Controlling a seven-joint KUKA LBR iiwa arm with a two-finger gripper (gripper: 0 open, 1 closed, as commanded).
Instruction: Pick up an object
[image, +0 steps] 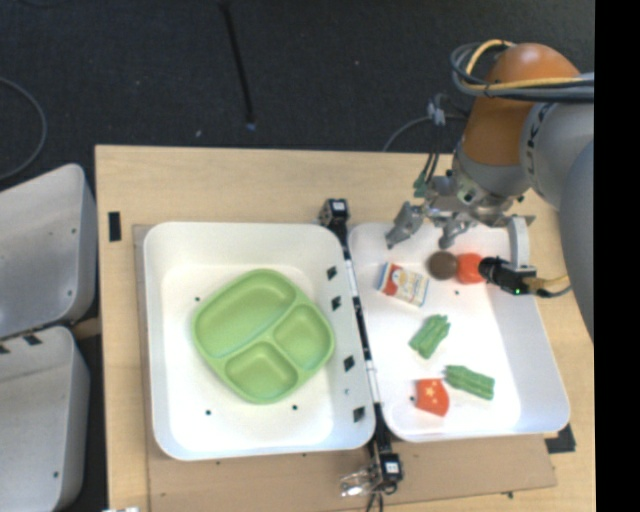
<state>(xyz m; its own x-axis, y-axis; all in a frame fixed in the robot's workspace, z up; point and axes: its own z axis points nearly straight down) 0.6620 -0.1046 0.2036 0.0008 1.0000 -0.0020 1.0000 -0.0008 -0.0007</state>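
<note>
- The claw (432, 228) hung spread and empty over the right bin's (530, 340) far edge, so this looked like the approach step
- Nearest pick: the small carton (403, 284), lying just below
- Next move probably called for dropping squarely over it, then closing

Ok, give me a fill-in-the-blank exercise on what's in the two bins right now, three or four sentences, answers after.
1. The green tray lies in the ____ bin as the camera sees it.
2. The tray has ____ compartments.
3. The end effector hovers over the ____ bin's far edge.
4. The small carton lies in the ____ bin, near the end effector.

Missing words: left; three; right; right
</note>
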